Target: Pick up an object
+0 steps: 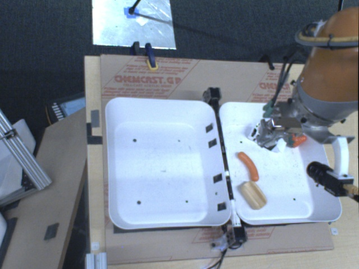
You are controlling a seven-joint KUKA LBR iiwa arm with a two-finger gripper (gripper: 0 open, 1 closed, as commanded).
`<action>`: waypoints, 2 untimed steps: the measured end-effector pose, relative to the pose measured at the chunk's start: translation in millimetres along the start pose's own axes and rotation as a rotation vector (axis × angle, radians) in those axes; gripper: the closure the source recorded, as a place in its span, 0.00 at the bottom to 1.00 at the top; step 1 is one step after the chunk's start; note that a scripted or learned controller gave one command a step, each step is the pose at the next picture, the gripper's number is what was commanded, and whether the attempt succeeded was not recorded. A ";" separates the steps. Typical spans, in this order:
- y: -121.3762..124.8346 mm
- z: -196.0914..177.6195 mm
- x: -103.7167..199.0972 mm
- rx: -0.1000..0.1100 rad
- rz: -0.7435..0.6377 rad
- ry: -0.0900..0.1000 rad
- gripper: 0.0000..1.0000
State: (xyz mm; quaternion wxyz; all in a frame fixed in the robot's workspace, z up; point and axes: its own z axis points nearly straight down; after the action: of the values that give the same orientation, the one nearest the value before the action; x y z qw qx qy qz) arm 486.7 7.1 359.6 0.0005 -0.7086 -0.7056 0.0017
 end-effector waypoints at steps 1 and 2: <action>0.1 -37.8 28.1 -0.009 -0.011 0.003 1.00; 58.1 -25.8 83.9 -0.007 -0.013 0.003 1.00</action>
State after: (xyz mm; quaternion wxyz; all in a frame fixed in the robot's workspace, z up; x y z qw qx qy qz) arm 545.3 90.8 385.0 -0.0011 -0.7038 -0.7104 -0.0019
